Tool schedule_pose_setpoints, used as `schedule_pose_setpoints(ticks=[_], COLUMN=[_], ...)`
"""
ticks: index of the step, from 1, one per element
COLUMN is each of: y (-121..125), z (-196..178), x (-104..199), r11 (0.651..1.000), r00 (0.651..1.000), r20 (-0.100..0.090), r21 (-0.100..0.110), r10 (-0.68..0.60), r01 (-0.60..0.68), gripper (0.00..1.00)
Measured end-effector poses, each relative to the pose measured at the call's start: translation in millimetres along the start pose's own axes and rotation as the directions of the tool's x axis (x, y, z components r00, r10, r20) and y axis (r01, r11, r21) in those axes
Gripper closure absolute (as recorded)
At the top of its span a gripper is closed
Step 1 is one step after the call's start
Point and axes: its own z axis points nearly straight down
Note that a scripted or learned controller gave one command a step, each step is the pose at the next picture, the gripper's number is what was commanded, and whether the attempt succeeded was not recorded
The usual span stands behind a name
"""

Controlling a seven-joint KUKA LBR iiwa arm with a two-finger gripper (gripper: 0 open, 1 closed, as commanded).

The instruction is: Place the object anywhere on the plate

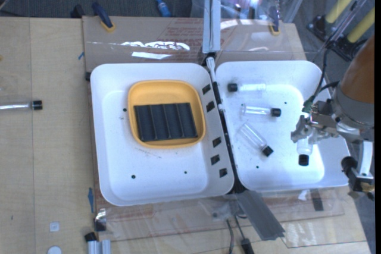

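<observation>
Arm (357,92) reaches in, gripper (305,138) lowered

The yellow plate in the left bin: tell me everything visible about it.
The yellow plate is a rounded-square dish, plastic-looking, with a raised rim. It lies flat in the left bin, toward the bin's far half. A dark ribbed rectangular insert of four parallel sections covers most of its floor, slightly skewed. No vial lies on it, and the tool is over the right bin.

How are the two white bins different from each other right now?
The left bin holds a yellow plate bearing a dark ridged block; the right bin holds small clear vials with black caps. The gripper hangs over the right bin, not the left bin. Both are shallow, white, with rounded corners.
</observation>
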Motion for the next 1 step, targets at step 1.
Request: schedule_pose_setpoints(ticks=[1], y=[1.2], z=[10.6], x=[16.0], r11=[0.980], r00=[0.980], r20=[-0.001], r21=[0.003], r10=[-0.198], r01=[0.198], gripper=[1.00])
